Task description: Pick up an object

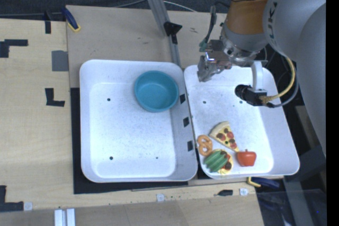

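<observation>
My gripper hangs over the far left corner of the right bin, well above its floor, with nothing seen between its fingers. The toy foods lie in a cluster at the near end of that bin: a pizza slice, a pretzel, a green vegetable piece and a red tomato-like piece. A blue bowl sits upright in the far right part of the left bin. The gripper stands far from the food cluster and to the right of the bowl.
A slanted metal pole crosses the bench behind the bins. The arm's black cable fitting hangs over the right bin's far part. The bins' shared rim runs between bowl and gripper.
</observation>
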Robot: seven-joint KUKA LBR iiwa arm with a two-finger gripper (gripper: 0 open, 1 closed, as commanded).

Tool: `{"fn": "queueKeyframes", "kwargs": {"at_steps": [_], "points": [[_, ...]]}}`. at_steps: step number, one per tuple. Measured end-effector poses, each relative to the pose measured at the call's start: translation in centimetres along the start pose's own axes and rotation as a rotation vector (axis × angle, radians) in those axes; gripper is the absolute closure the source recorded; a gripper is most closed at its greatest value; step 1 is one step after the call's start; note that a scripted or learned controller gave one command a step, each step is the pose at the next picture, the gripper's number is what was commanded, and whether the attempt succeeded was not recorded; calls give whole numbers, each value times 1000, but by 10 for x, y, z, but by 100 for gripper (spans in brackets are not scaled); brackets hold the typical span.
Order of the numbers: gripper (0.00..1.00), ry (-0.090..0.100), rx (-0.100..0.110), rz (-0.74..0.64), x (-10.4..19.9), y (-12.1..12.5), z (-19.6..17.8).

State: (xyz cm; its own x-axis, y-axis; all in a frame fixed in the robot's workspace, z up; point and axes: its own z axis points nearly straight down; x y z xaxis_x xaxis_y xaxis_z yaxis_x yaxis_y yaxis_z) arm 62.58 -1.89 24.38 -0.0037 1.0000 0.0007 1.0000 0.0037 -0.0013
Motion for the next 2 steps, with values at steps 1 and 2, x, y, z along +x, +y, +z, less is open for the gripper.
{"fn": "queueKeyframes", "kwargs": {"at_steps": [1, 2], "points": [[100, 0, -1, -1, 58, 6, -2], [100, 0, 0, 0, 107, 10, 12]]}}
